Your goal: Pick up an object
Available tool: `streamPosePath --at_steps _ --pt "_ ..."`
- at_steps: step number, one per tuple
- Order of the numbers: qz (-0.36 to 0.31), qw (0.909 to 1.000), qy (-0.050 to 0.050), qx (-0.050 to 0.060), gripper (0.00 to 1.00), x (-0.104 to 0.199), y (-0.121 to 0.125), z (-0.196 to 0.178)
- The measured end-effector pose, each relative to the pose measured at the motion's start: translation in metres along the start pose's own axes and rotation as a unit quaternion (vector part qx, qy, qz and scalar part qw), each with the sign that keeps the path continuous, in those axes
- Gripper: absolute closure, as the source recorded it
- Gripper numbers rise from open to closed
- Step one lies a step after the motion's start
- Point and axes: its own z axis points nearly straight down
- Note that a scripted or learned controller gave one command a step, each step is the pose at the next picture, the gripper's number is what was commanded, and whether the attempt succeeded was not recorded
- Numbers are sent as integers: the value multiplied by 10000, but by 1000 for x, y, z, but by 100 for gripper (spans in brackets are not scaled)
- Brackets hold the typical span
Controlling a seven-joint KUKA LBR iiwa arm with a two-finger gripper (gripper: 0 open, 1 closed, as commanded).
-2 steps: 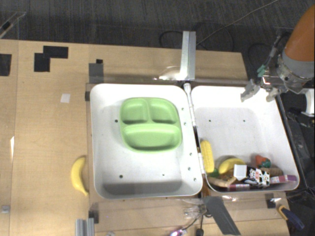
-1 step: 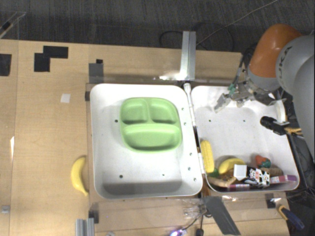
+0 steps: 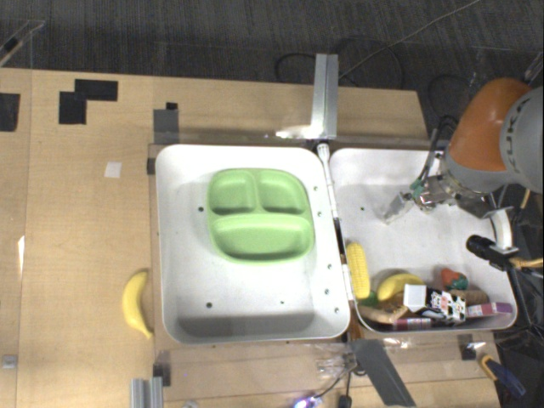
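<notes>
My gripper [image 3: 398, 206] hangs over the bare upper middle of the right bin [image 3: 374, 172], pointing down and to the left, with nothing seen in it. The loose objects lie along that bin's near edge, well below the gripper. Among them are a yellow corn cob [image 3: 359, 270], a yellow banana-shaped piece [image 3: 397, 285], a white cube [image 3: 414, 296], a red and orange item [image 3: 451, 277], a black-and-white piece [image 3: 445, 303] and a pink marker [image 3: 478, 311].
The left bin [image 3: 183, 228] holds a green divided plate [image 3: 257, 213]. A yellow banana [image 3: 134, 303] lies on the wooden bench left of that bin. A metal post [image 3: 325, 92] stands behind the seam between the bins. The arm's orange band [image 3: 480, 134] is at the right.
</notes>
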Motion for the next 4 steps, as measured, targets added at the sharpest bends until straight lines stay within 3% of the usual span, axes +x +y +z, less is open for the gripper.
streamPosePath --at_steps 1,2,3,4 --pt "-2012 9795 7 3 0 5 2 -61" --pt "-606 9982 23 35 0 15 -49 -46" --pt "-1504 9886 -14 -24 0 74 -36 -3" --pt "-1688 9856 6 -20 0 57 -3 -1"
